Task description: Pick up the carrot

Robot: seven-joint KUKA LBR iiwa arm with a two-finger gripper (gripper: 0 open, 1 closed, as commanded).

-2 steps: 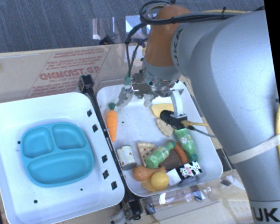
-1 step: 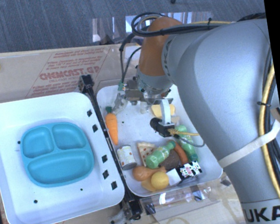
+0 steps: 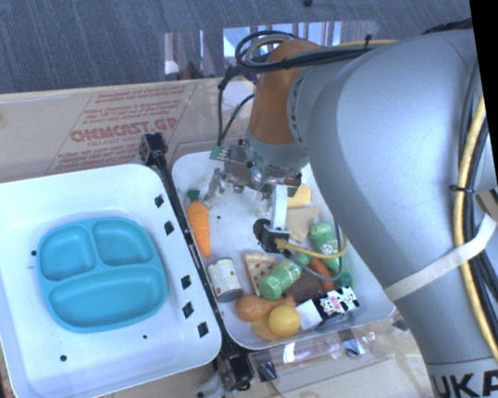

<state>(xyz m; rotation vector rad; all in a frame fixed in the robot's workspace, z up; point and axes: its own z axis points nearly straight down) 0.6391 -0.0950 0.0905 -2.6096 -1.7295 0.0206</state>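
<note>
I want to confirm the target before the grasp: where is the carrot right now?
In the camera view, the carrot lies in the right bin, along its left wall, just above the small can.

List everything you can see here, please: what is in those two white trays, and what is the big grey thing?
left bin: one, white, on the left
right bin: one, white, beside the left bin
plate: one, blue, divided, in the left bin
carrot: one, orange, in the right bin by its left wall
can: one, pale, just below the carrot
green toys: two, green, middle of the right bin
round fruit: one, yellow, at the right bin's near wall
carton: one, black and white, right of the fruit
cardboard: one sheet, brown, under the bins
arm: one, grey with an orange band, over the right bin
</note>
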